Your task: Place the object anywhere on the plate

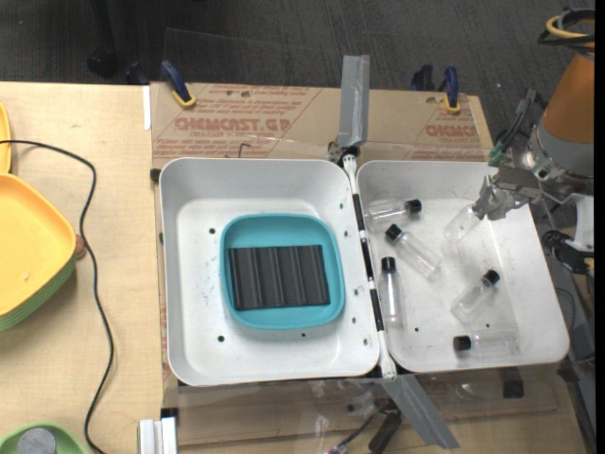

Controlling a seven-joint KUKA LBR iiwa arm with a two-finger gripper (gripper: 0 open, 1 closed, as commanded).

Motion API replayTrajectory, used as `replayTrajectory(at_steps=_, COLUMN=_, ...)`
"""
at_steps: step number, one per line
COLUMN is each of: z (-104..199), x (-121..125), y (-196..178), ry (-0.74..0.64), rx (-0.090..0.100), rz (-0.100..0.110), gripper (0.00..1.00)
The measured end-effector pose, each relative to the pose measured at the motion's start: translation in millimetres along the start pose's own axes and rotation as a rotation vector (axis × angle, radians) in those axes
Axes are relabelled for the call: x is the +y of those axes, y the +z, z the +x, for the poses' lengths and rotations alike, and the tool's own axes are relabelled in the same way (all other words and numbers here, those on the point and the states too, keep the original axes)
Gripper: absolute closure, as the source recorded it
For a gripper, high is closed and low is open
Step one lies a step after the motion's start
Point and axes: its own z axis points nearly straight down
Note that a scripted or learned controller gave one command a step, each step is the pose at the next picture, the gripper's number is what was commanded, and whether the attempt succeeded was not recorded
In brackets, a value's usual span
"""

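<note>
A teal plate (281, 322) with a dark ribbed centre lies in the left bin (189, 282). Several clear vials with black caps lie scattered in the right bin (529, 282), for example one vial (413, 252) near the middle and another vial (475, 298) lower right. My gripper (488, 206) is over the right bin's upper right part. It is shut on the cap end of a tilted clear vial (461, 225), whose body slants down and to the left from the fingertips.
A metal divider (364, 244) runs between the two bins. Yellow dishes (28, 244) and a black cable (95, 253) lie on the wooden table at the left. Cardboard with clamps (246, 112) sits behind the bins.
</note>
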Motion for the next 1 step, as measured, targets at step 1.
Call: replayTrajectory(at_steps=1, z=0.0, x=0.1, y=-0.1, ry=0.0, rx=0.0, rz=0.0, gripper=0.0)
